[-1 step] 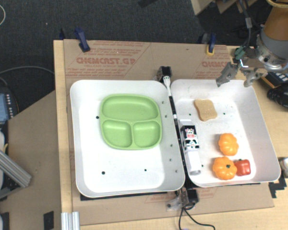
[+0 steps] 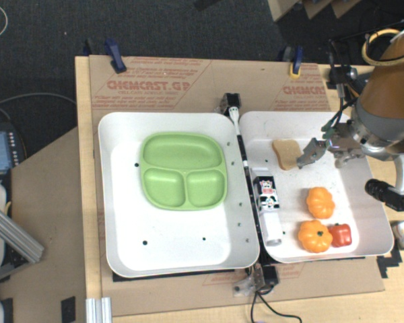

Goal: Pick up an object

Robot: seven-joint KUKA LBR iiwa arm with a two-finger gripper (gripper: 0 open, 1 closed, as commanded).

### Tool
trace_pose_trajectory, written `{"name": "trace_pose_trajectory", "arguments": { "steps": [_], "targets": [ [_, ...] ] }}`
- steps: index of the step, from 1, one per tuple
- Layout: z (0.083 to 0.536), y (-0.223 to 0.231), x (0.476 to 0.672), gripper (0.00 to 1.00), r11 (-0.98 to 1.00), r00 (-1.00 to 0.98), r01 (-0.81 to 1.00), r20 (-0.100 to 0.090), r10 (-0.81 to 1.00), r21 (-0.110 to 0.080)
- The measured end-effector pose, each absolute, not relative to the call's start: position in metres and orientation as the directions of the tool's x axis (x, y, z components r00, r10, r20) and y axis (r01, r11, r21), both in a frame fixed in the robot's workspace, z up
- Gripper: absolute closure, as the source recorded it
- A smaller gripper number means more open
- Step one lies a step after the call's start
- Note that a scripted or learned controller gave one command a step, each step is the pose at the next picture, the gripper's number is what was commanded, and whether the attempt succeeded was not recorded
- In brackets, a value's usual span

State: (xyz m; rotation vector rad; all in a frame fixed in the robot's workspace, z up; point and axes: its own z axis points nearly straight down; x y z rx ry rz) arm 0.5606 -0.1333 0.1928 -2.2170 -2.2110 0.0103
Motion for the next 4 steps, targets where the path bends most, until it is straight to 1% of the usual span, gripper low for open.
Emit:
{"name": "trace_pose_trajectory", "arguments": {
  "steps": [1, 2, 3, 4],
  "targets": [
    [0.198, -0.125, 0.506, 0.00, -0.001, 0.001, 1.000, 0.002, 1.000, -0.006],
    [0.079, -0.140, 0.500, 0.00, -0.003, 0.003, 1.000, 0.001, 1.000, -0.004],
    [0.148, -0.096, 0.479, 0.00, 0.003, -0.003, 1.000, 0.000, 1.000, 0.005],
    [0.144, -0.098, 0.479, 0.00, 0.000, 0.000, 1.000, -0.001, 1.000, 0.001]
  ]
}}
